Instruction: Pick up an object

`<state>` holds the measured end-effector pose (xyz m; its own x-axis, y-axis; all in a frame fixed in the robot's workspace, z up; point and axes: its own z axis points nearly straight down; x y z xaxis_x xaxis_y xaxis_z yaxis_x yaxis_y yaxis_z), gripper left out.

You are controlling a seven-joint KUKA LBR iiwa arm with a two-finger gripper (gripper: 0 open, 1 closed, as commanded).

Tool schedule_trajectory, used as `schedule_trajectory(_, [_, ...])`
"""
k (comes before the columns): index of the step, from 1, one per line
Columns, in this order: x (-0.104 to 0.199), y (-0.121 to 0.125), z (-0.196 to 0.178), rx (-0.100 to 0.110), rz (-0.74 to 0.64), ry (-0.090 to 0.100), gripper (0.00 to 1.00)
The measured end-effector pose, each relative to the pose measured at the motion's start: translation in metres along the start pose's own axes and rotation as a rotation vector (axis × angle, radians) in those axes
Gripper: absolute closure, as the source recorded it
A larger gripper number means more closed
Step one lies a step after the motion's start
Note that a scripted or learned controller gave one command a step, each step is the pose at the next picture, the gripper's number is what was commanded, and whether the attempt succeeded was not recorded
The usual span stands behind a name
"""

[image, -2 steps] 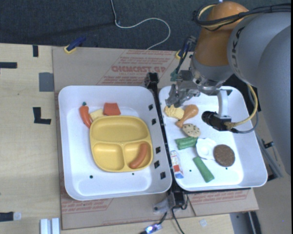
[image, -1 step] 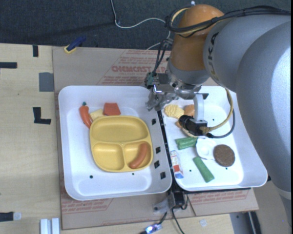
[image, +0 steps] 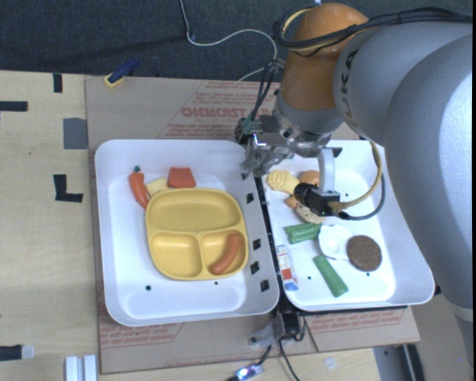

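Yellow tray (image: pixel 192 213) holding sausage (image: pixel 228 253) in left bin (image: pixel 115 236); gripper (image: pixel 263 159) above bins' shared wall, spread or closed indiscernible; right bin (image: pixel 397 280) toys partly hidden by arm (image: pixel 397 94).

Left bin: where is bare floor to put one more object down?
In the left bin, bare floor runs along the near edge below the yellow divided plate, and along the left wall beside it. The far side is crowded: carrot, orange block.
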<state>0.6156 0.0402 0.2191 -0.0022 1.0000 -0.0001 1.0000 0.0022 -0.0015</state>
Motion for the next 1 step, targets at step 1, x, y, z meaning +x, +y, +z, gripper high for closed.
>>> schedule_trajectory(1, [0.0023,-0.0110,0.0049,0.002,0.001,-0.001,1.00])
